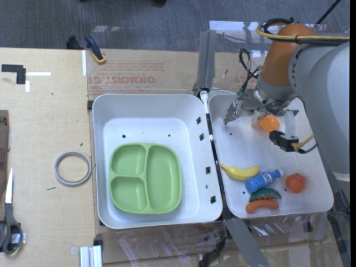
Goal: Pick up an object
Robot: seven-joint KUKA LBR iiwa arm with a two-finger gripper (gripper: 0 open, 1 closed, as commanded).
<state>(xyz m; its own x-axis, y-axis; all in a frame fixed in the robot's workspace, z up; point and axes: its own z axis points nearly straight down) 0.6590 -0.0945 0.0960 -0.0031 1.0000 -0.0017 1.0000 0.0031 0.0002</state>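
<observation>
Green plate (146, 178) in left bin (103, 149); banana (240, 172) right (hand (261, 113) grip indiscernible)

Bright, even overhead light. Soft, short shadows inside left bin (150, 107) walls. Mild glare on white bin rims. Arm (328, 88) at 2 o'clock slightly soft, blurred. Floor (167, 10) at 12 o'clock dimmer.

Hangs over right bin (311, 202), gripper (261, 113) at twelve o'clock; banana (240, 172), blue bottle (262, 179) toward six; green plate (146, 178) left.
</observation>
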